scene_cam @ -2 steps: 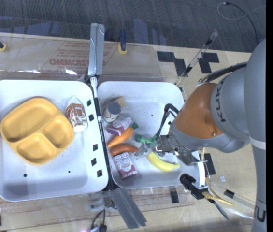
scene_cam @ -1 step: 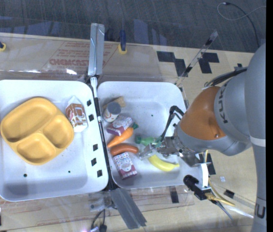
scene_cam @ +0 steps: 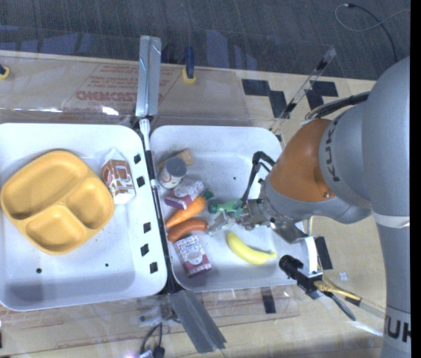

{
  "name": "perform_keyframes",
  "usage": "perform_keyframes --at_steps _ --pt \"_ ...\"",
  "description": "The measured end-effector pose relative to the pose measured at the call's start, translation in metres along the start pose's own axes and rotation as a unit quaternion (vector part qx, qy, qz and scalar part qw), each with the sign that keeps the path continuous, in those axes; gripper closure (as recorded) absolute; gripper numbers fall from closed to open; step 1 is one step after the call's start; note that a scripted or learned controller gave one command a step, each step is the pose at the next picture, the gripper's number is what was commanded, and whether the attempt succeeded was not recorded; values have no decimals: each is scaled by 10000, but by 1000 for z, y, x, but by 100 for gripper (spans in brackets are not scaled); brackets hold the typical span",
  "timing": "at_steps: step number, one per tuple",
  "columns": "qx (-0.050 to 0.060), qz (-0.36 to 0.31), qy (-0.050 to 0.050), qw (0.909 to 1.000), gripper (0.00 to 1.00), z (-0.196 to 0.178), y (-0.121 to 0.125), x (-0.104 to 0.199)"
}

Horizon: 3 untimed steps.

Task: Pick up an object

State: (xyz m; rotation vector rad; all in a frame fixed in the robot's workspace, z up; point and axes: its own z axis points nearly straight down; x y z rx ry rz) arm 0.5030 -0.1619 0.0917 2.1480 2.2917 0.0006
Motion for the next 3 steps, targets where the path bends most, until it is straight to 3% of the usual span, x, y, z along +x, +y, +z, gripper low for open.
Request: perform_keyframes --at_steps 1,2,3 --pt "11 1024 1 9947 0 -68 43 43" --pt "-154 913 -15 9957 0 -14 15 22" --pt "1 819 8 9966 0 -1 -26 -22"
